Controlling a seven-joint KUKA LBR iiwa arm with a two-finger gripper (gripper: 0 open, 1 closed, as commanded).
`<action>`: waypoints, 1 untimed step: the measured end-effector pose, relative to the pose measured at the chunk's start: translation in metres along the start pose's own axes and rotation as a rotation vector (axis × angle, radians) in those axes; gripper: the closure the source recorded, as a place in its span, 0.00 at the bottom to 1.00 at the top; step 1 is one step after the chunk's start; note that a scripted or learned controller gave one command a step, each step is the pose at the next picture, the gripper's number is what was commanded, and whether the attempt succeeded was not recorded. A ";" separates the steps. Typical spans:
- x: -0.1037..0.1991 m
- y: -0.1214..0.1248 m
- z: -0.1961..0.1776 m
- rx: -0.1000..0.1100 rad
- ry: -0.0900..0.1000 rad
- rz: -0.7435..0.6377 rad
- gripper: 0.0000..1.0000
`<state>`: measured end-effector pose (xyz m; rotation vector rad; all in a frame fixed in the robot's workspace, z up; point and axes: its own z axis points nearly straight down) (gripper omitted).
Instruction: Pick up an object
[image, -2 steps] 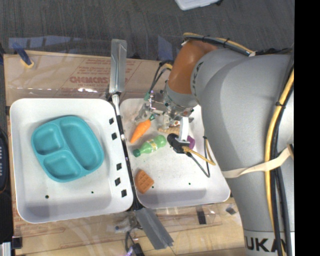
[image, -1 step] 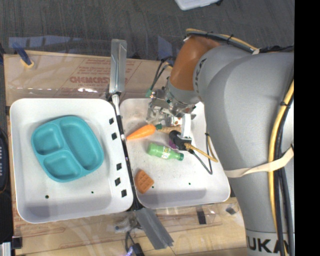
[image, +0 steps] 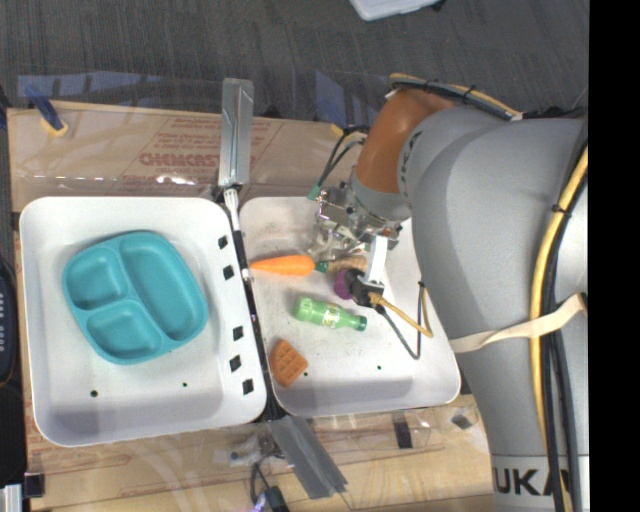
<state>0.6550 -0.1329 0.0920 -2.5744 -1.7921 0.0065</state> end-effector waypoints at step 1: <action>0.029 -0.009 0.001 -0.003 0.001 0.322 1.00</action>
